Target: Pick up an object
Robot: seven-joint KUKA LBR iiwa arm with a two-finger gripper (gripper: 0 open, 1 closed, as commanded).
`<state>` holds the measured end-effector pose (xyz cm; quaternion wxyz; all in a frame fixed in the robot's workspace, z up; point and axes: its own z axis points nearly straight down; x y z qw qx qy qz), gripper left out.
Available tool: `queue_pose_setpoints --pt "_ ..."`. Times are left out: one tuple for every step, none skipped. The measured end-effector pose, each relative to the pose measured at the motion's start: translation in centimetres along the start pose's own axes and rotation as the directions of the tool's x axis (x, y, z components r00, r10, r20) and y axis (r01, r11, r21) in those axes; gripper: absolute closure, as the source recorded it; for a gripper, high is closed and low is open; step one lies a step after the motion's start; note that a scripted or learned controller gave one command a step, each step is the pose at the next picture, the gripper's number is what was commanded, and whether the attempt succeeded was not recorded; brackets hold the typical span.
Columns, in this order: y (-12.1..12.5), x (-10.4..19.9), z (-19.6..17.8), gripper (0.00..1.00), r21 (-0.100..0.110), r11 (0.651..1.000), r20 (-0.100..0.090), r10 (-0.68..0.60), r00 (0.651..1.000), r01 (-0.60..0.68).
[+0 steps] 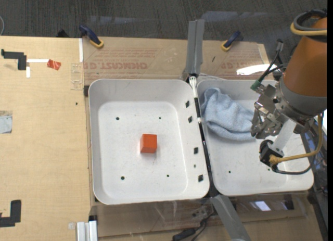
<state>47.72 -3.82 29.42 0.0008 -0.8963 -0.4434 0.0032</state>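
Bench (36,146): a tan board surface is seen across the left of the view, with brown cardboard laid behind the bins toward 12 o'clock.
Left bin (101,182): a shallow white tray is set at the middle of the view; a few small dark holes are seen in its floor.
Right bin (244,180): a second white tray is placed just beside the first, at its 3 o'clock side, the two rims touching along a grey divider.
Arm (309,52): the orange band and grey wrist are seen over the right bin's 3 o'clock edge, entered from the right.
Towel (225,115): a crumpled pale blue cloth is lain in the right bin toward 11 o'clock, its right edge just beside the gripper.
Gripper (263,125): it is held low over the right bin at about 3 o'clock, next to the towel; whether the jaws are spread or closed cannot be told, and nothing is seen held.
Cable (291,159): a yellow-and-black lead is looped below the gripper, toward 5 o'clock.
Clamps (91,36): blue-and-yellow clips are fixed on the cardboard's far edge, at 11 and 1 o'clock.
Block (149,143): a small red cube is rested near the left bin's centre, well apart from the gripper.
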Motion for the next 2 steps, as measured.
queue_pose_setpoints --pt "12.0 7.1 6.3 1.00 -0.001 1.000 0.000 -0.009 1.000 0.009" --pt "14.6 10.7 1.3 1.00 -0.003 1.000 -0.002 -0.029 1.000 0.029"
